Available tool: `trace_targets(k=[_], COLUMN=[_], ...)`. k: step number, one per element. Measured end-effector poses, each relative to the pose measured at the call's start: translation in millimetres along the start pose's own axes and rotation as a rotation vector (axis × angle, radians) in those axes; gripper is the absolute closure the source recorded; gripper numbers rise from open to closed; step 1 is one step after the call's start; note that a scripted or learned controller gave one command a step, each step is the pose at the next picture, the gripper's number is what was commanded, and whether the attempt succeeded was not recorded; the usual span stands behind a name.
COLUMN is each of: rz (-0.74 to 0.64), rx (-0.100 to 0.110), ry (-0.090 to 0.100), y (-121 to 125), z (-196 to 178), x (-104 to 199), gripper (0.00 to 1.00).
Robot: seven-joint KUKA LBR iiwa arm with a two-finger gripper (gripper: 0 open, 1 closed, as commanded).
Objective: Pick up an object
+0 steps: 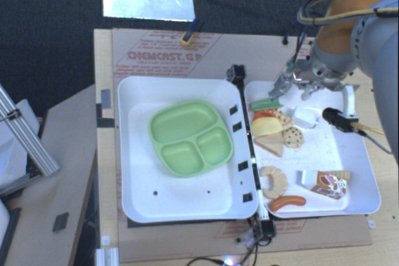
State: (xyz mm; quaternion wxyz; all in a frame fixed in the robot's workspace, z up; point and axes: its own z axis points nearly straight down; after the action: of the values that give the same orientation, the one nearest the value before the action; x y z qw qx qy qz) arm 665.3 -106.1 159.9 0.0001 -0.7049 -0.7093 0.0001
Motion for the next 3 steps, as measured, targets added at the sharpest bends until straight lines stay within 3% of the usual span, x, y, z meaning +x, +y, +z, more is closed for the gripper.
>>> trace_targets(k=[1, 2, 3], rz=[0.006, 0.001, -0.001], rx=[-0.007, -0.023, -0.030], ry=[0.001, -0.001, -0.004], y=[4, 11, 13], z=[56, 65, 52], x=[-6, -6, -6], gripper=[0.00, 0.00, 1.00])
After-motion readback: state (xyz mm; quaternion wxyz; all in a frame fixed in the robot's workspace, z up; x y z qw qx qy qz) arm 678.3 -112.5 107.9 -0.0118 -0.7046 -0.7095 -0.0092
